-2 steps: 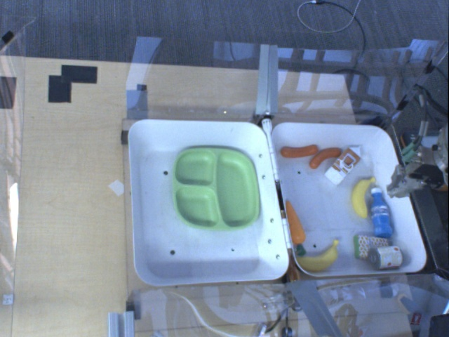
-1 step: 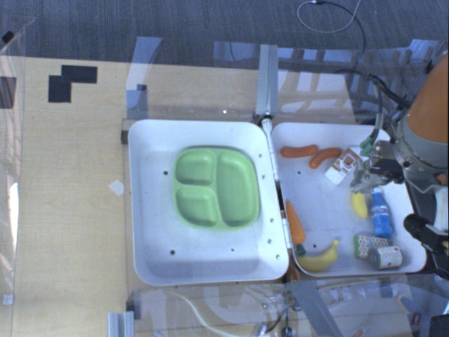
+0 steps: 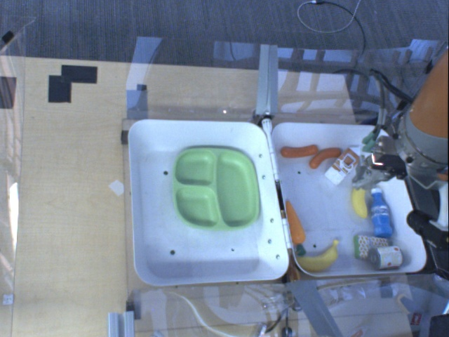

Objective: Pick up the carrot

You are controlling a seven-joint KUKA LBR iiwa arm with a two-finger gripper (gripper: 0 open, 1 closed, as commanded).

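Carrot (image 3: pixel 295 225): lies lengthwise along the left wall of the right bin (image 3: pixel 414 209), lower centre of the frame, green top toward the bottom, just above the banana (image 3: pixel 319 257).

Claw (image 3: pixel 370 168): hangs over the upper right part of the right bin, well apart from the carrot; whether its fingers are spread or pressed together I cannot tell.

Arm (image 3: pixel 428 114): grey with orange band, enters at the right edge of the frame.

Right bin, other contents: two sausages (image 3: pixel 313 154) near the top; a small white carton (image 3: pixel 341 167) beside them; a yellow piece (image 3: pixel 359 203); a blue bottle (image 3: pixel 381 215); a can (image 3: pixel 379 251) at lower right.

Left bin (image 3: pixel 147 209): holds a green divided plate (image 3: pixel 215 187), centre of frame.

Tabletop (image 3: pixel 63 188): pale wood, left of frame, with black marks (image 3: pixel 70 81) at upper left.
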